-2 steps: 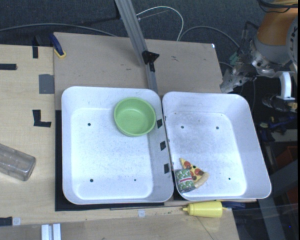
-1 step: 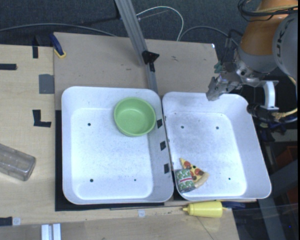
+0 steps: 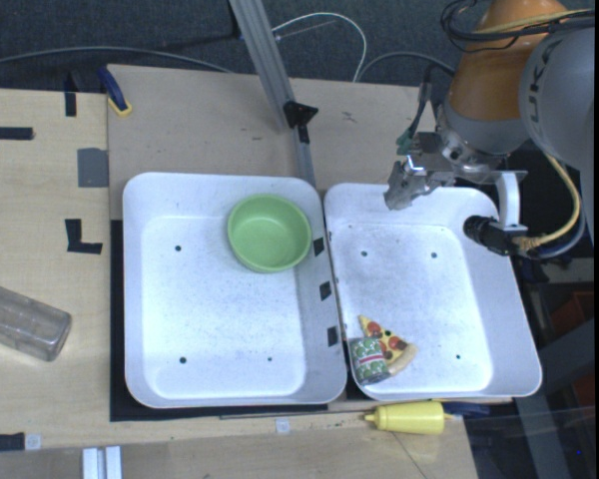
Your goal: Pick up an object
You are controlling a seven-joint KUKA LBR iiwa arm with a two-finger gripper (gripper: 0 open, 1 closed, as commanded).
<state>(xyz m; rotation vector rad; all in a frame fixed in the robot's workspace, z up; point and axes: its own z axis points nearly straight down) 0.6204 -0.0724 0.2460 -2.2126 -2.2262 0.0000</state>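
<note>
Lying against the near left wall of the right bin [image 3: 499,367], a toy pizza slice [image 3: 381,349] with red and green toppings sits flat on the white floor, its point toward the bin's middle. My gripper [image 3: 407,188] hangs over the far left corner of that same bin, well apart from the slice; whether it is open or closed, I cannot tell from this angle, and nothing shows in its grasp. My grey arm [image 3: 569,78] with its orange band [image 3: 499,58] reaches in from the right, cables looping beside the wrist. In the left bin [image 3: 150,367], a green bowl [image 3: 269,232] stands upright near the far right corner. A yellow bottle [image 3: 409,418] lies on its side on the bench just in front of the right bin, and a clear plastic container [image 3: 20,319] lies at the bench's left edge.
</note>
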